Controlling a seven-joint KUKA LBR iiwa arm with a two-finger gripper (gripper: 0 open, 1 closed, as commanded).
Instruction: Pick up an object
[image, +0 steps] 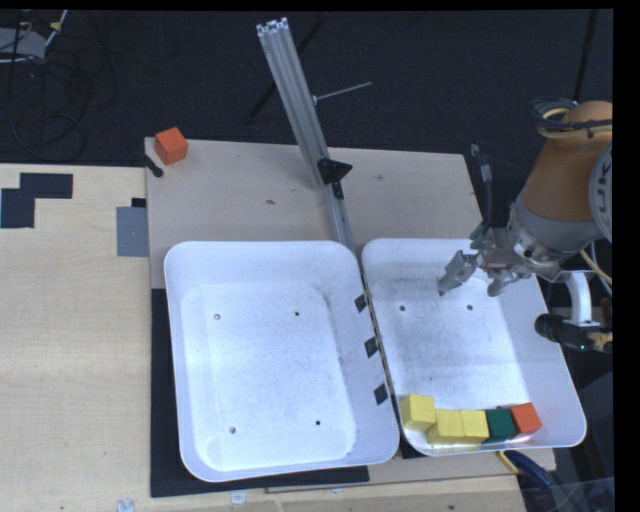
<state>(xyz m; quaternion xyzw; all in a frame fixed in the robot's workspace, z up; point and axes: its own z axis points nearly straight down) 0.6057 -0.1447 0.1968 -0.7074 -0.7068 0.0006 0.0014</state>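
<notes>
Several blocks lie in a row along the near edge of the right bin (440, 340): a yellow block (418, 411), two more yellow blocks (462, 426), a green block (500, 423) and an orange-red block (525, 417). My gripper (475, 275) hangs above the far part of the right bin, well away from the blocks, open, with its two fingers spread and nothing between them.
The left bin (265, 350) sits beside the right one, with black clips (368, 345) along the shared rim. An orange cube (171, 145) rests on the bench at the far left. A slanted aluminium bar (300, 110) rises behind the bins.
</notes>
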